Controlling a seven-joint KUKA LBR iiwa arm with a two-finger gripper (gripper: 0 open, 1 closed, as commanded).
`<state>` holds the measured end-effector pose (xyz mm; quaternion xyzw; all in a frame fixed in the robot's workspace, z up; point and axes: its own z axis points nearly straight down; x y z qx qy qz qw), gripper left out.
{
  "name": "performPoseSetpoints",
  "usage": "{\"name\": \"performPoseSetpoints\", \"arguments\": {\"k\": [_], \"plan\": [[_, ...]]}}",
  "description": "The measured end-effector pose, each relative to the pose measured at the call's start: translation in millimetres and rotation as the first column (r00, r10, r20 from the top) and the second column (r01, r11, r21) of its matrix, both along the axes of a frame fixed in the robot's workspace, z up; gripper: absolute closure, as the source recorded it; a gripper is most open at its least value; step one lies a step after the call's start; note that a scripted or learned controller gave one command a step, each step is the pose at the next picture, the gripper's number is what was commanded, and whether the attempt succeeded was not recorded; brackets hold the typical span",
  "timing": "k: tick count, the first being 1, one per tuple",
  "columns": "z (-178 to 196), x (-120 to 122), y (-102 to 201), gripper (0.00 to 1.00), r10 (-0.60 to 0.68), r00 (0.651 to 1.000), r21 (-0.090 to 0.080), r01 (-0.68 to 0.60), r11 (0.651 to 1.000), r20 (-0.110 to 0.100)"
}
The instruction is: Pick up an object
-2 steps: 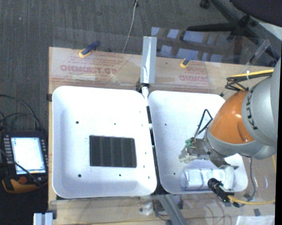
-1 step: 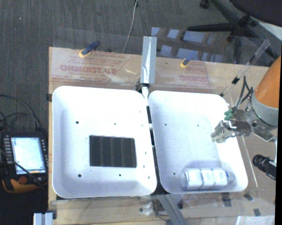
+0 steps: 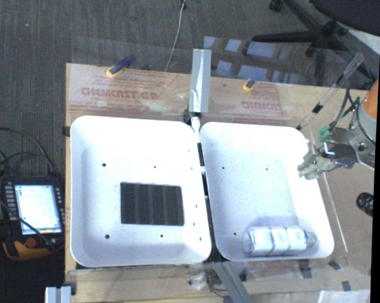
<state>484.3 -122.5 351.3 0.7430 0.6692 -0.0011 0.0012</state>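
The hand (image 3: 312, 164) hangs at the right rim of the right bin (image 3: 253, 141), over the upper part of that wall, and nothing sits between its fingers; whether they are spread or drawn together cannot be told at this size.

The nearest thing to pick is the pale segmented pack (image 3: 279, 240), which looks like three white rounded units wrapped side by side. It lies in the near right corner of the same bin, close to the front wall. From the hand it lies toward the front edge of the desk (image 3: 136, 92) and a little to the view's left, with bare bin floor between them. Its long axis runs left to right, roughly parallel to the front wall.

The dark ribbed rectangular pad (image 3: 152, 203) lies flat in the left bin (image 3: 90, 143), well apart, across the divide, so the pack is the likelier target. Closing across the pack's short width would seem the sounder grip.
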Motion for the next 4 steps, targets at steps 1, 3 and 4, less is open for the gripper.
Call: {"name": "performPoseSetpoints", "arguments": {"k": [1,3,4], "plan": [[-9,0,89,1.00,-0.386,0.922,0.000,0.386,0.922,-0.001],[-34,-1,53,0.00,-0.204,0.979,0.000,0.204,0.979,-0.002],[-199,-1,5,0.00,-0.359,0.933,0.004,0.359,0.933,-0.004]]}}
